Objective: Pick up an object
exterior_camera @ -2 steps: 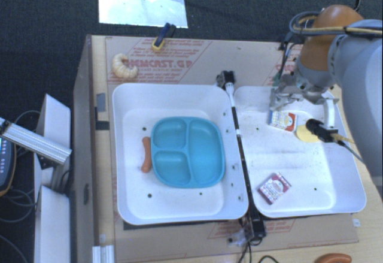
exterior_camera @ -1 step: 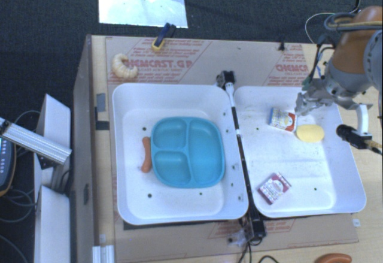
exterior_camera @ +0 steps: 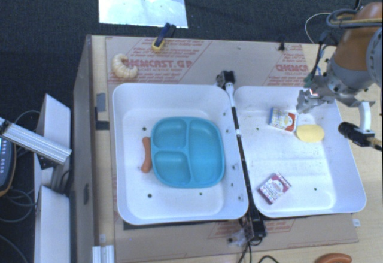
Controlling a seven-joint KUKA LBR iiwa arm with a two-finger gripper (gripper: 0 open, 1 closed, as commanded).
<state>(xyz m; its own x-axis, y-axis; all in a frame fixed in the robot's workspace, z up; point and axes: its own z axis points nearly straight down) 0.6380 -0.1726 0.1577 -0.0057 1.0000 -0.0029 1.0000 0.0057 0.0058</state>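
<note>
In the right bin (exterior_camera: 326, 196) lie a small blue, white and red carton (exterior_camera: 282, 119), a flat yellow disc (exterior_camera: 310, 133) and a dark red packet (exterior_camera: 274, 188). My gripper (exterior_camera: 304, 103) hangs over the bin's far right part, just right of the carton and above the yellow disc. Nothing shows between its fingers. The grey arm with its orange band (exterior_camera: 358, 46) comes in from the right edge.
The left bin (exterior_camera: 128, 196) holds a blue divided tray (exterior_camera: 187, 151) with an orange sausage-shaped toy (exterior_camera: 146, 154) beside it. A cream ridged object (exterior_camera: 124, 66) and a yellow-and-blue tool (exterior_camera: 163, 37) lie on the cardboard behind the bins.
</note>
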